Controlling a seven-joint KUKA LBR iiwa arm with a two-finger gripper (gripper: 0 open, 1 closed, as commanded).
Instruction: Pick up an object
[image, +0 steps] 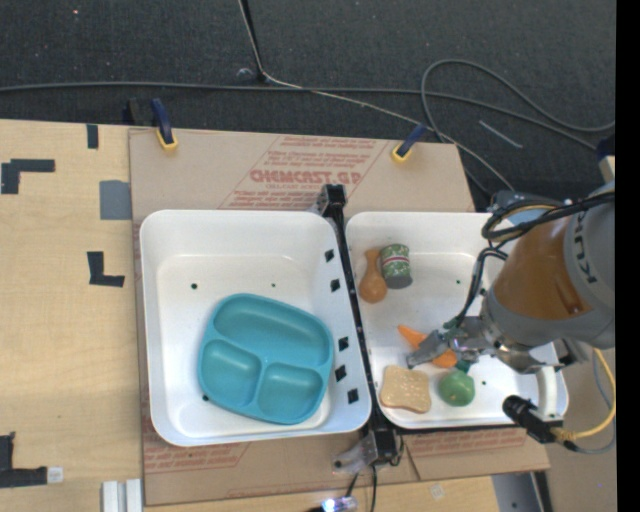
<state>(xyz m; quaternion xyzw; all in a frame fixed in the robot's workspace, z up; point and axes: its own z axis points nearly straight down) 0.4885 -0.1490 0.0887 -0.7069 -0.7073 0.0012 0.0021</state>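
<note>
Hovering in right bin (480, 425), jaws (432, 350) over orange carrot (412, 334); spread impossible to tell, toast (405, 390) just below

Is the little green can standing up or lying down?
Lying down. The can rests on its side in the right bin, its label facing up, beside a tan toy.

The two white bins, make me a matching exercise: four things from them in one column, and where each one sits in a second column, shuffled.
Things:
1. teal divided tray
2. green-labelled can
3. slice of bread
4. green ball-shaped toy

Places:
A. right bin, far end, beside a tan pear-shaped toy
B. right bin, near edge, close to the divider
C. left bin, middle
D. right bin, near edge, just below the gripper

Pairs: 1-C, 2-A, 3-B, 4-D
</note>
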